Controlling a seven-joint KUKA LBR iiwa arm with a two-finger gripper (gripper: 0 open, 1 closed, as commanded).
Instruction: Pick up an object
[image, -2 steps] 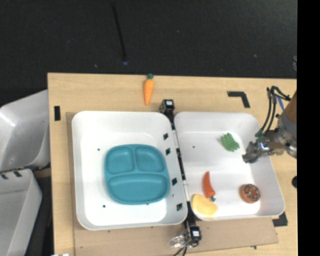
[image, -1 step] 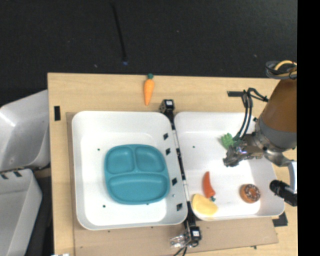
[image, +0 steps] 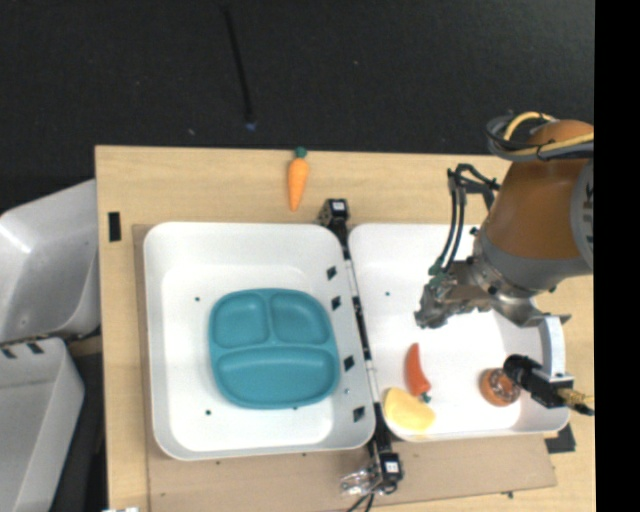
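From my remote station, I see the arm (image: 535, 215) reaching in from the right over the right bin (image: 400, 250), 1 of 2 white bins on the tabletop (image: 200, 180). The gripper (image: 437, 306) hangs above the bin's middle; whether its fingers are open or closed I cannot tell, and nothing shows between them. Below it lie a red pepper (image: 416, 370), a yellow piece (image: 408, 412) touching the pepper's lower end, and a brown round object (image: 494, 388) near the front right corner. The left bin (image: 170, 260) holds a teal divided plate (image: 273, 347). A carrot (image: 297, 180) lies on the tabletop behind the bins.
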